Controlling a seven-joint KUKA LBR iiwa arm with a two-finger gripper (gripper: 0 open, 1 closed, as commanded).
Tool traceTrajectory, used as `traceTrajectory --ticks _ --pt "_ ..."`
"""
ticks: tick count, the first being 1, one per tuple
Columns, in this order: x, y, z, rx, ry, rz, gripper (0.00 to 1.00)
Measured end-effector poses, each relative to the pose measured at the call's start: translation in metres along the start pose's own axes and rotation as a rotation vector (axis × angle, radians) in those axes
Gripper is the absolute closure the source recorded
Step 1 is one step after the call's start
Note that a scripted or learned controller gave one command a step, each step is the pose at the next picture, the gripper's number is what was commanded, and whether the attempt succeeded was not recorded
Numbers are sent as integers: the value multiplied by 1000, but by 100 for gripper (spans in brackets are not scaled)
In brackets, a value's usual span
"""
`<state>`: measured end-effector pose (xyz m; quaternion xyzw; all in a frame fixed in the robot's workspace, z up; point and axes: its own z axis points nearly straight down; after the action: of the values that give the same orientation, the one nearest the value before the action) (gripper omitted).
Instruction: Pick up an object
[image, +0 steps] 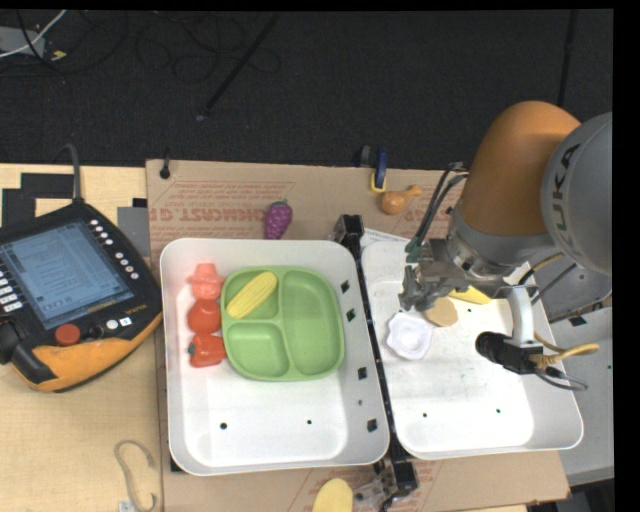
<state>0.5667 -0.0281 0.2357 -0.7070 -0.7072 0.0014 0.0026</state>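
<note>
Looming closest, the arm's orange band (515, 165) is blocking part of the right bin (480, 430). The gripper (420, 290) is hanging just above the white crumpled object (408, 337), beside a tan piece (441, 314). I'd be dropping straight down, centred on it. Honestly can't tell if the gripper's spread or closed.

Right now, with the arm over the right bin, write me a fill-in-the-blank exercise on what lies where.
1. The yellow corn cob lies in the ____ plate.
2. That plate sits in the ____ bin.
3. The hand hangs over the ____ bin.
4. The purple grapes lie on the ____, behind the bins.

Missing words: green; left; right; cardboard
</note>
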Motion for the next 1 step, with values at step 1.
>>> traceTrajectory --ticks 1 --pt "33 -43 17 2 0 0 100"
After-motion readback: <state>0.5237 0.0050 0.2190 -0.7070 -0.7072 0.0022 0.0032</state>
